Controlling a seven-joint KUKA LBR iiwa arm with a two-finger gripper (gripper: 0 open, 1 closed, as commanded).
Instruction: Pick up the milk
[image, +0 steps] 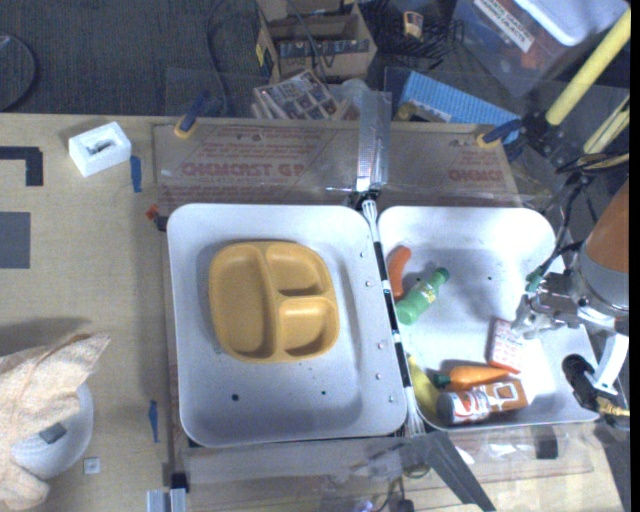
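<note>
The milk (505, 347) is a small pinkish-red carton lying in the right bin (470, 235), towards that bin's right side. My gripper (533, 318) hangs at the end of the grey arm with the orange band, just above and to the right of the carton's upper corner. I cannot tell whether it touches the carton. Nothing shows held in it.
An orange carrot (478, 377), a brown sauce bottle (485, 402) and a banana (418, 385) crowd the right bin's front, just below the milk. A green bottle (420, 295) and an orange-red piece (398, 266) lie at its left. A yellow divided plate (272, 300) sits in the left bin.
</note>
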